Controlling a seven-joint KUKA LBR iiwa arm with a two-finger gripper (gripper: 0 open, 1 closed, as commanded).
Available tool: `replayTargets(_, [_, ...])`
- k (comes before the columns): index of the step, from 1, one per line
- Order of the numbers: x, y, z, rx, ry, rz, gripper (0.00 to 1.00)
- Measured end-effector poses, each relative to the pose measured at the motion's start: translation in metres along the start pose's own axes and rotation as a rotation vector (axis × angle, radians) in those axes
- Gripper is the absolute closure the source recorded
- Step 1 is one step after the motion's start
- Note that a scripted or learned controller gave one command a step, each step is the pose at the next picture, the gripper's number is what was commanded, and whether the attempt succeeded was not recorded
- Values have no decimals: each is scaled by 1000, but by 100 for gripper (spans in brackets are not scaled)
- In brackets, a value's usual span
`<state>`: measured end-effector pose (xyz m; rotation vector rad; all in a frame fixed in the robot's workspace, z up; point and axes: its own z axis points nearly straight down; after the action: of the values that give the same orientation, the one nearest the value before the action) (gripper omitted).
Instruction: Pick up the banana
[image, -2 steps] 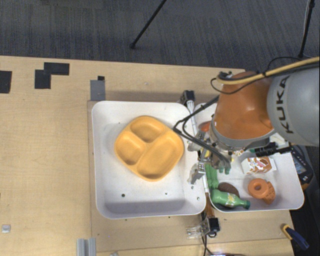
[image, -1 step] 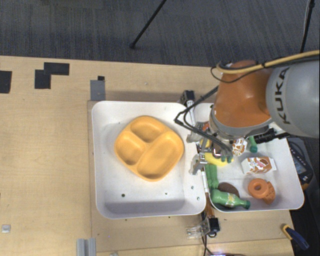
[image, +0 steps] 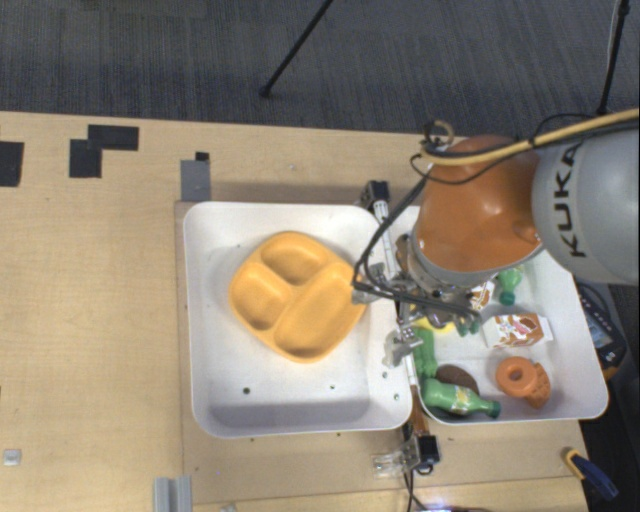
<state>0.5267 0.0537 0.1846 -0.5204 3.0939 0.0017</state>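
Camera view puts our gripper low over the right bin, its wrist hiding the banana except for a yellow sliver right beneath it. We cannot judge its long axis. A green bottle and orange donut crowd close; left bin holds a yellow tray.

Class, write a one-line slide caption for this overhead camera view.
KUKA arm reaches into the right bin of toys; yellow divided plate sits in the left bin.
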Motion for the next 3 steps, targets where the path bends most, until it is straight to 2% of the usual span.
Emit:
replayTargets(1, [30, -42, 0, 1, 0, -200, 0])
replayTargets(2, [8, -47, 0, 1, -1, -304, 0])
replayTargets(3, [24, -39, 0, 1, -1, -551, 0])
